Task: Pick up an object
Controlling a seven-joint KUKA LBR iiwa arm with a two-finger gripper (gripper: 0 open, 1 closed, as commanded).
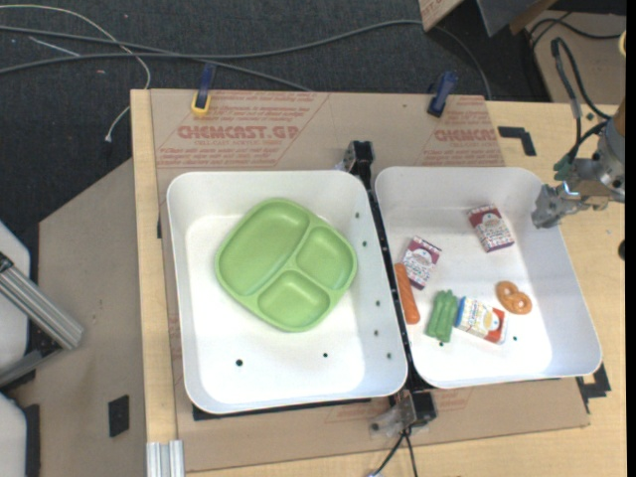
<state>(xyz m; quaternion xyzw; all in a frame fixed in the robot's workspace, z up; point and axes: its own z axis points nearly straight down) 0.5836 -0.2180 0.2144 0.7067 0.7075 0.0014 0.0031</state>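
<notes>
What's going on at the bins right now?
The arm's hand sits at the right bin's far right edge and holds nothing. In that bin lie two small cartons, a carrot, a green piece, a packet and a pretzel, none of them touched. The left bin holds a green tray. No pick has been made yet.

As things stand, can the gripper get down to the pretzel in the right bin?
Probably yes. The pretzel lies alone on the right bin floor, apart from its neighbours, and the gripper sits at that bin's right rim, with nothing between them.
</notes>
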